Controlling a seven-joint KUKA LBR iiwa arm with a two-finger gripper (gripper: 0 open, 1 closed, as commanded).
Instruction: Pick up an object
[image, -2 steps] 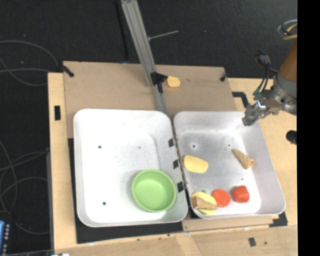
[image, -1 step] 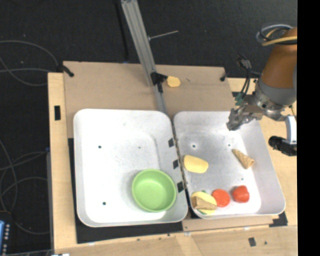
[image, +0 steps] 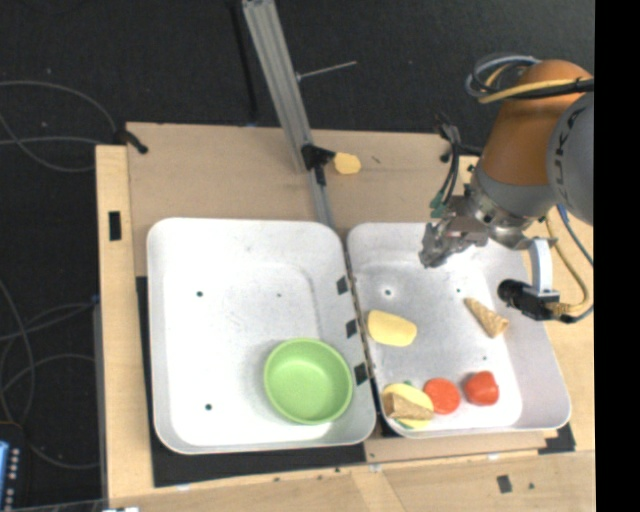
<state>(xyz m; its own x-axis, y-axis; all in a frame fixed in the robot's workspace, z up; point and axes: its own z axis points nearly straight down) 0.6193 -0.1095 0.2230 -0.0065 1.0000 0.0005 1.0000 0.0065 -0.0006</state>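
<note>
Hovering over the far part of the right bin (image: 545, 395), the gripper (image: 436, 250) has nothing visibly between its fingers; how far they stand apart I cannot tell. Five small objects lie in this bin: a smooth pale-yellow lump (image: 391, 328) near its left wall, a tan wedge (image: 488, 317) to the right, and along the near edge a yellow-and-tan piece (image: 408, 405), a round orange-red ball (image: 441, 395) and a red chunk (image: 482, 388). One glossy green bowl (image: 308, 380) sits in the left bin (image: 200, 270).

White bins (image: 200, 260), a lime green bowl (image: 308, 380), a pale yellow lump (image: 391, 329), two red-orange balls (image: 462, 392), a tan wedge (image: 487, 317)
</note>
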